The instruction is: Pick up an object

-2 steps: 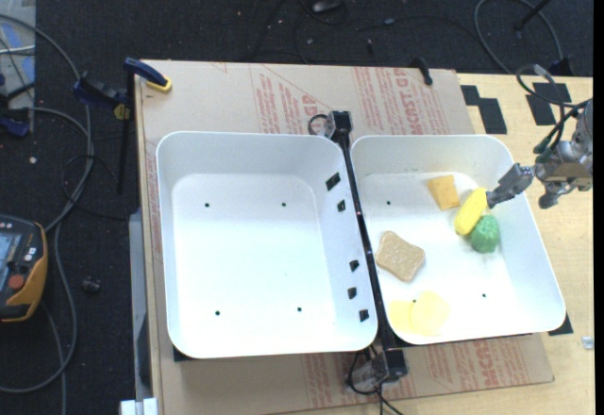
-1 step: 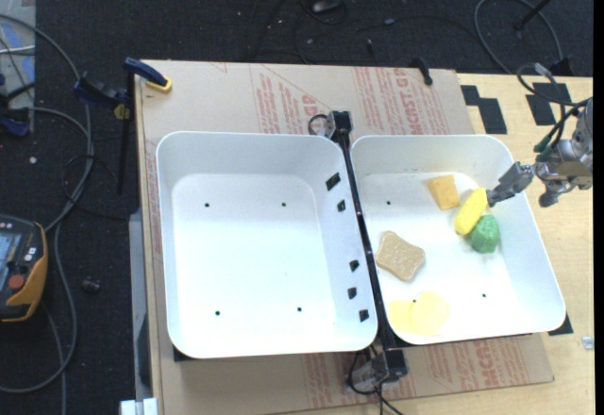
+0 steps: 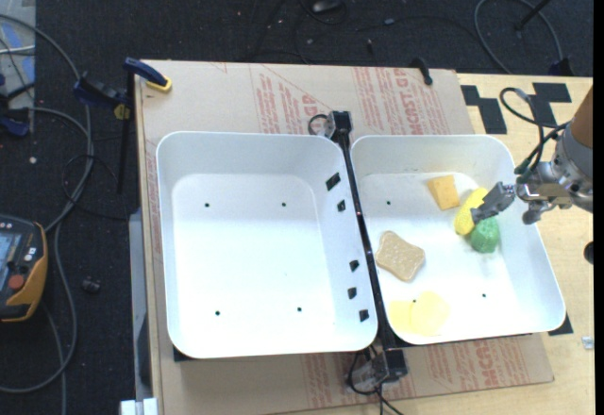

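The grey two-finger gripper (image 3: 514,199) hangs over the right white bin (image 3: 528,257), its opening impossible to tell, touching a bright yellow lump (image 3: 466,210) beside a green lump (image 3: 485,236).

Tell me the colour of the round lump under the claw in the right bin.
Green, beside a yellow piece; clearest in the camera view.

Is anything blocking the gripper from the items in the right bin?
Nothing visible does. The gripper is already at the yellow piece and green piece near the right bin's far edge.
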